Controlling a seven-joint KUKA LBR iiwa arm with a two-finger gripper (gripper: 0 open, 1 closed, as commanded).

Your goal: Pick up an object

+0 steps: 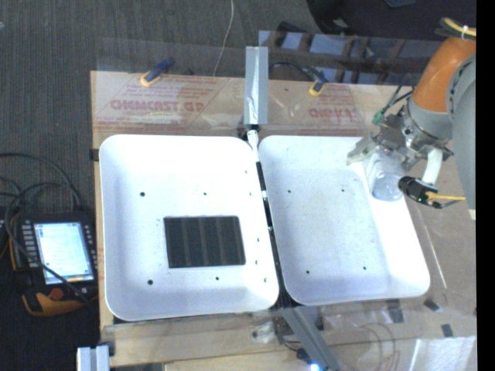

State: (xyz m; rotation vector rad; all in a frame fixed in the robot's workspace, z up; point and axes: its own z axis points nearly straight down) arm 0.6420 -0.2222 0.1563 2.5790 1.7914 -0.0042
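Seen from above at a slant: a table (116, 103) topped with a brown board, carrying two shallow white bins side by side. Left bin (124, 207) holding one dark, flat, rectangular ribbed pad (204, 241), lying low and slightly right of centre on the bin floor, its ribs running top to bottom, well apart from every wall. Right bin (325, 230) showing a bare white floor dotted with small dark specks. Between the two bins, a thin dark seam, with a grey metal post (256, 87) rising from the board just behind where they meet.

Reaching in from the right, a grey arm with an orange band (448, 72) above the wrist. End effector (383, 172) hanging over the upper right corner of the right bin, pale and partly translucent against the white rim, well apart from the ribbed pad in the other bin. Impossible to tell whether open or closed, and nothing visibly gripped. A small black part with a yellow tip (421, 192) jutting out just beside it.

On the board behind the bins, two yellow-handled clamps (157, 71). On the dark floor to the left, a handheld control pendant (58, 253) with a lit screen and trailing cables.
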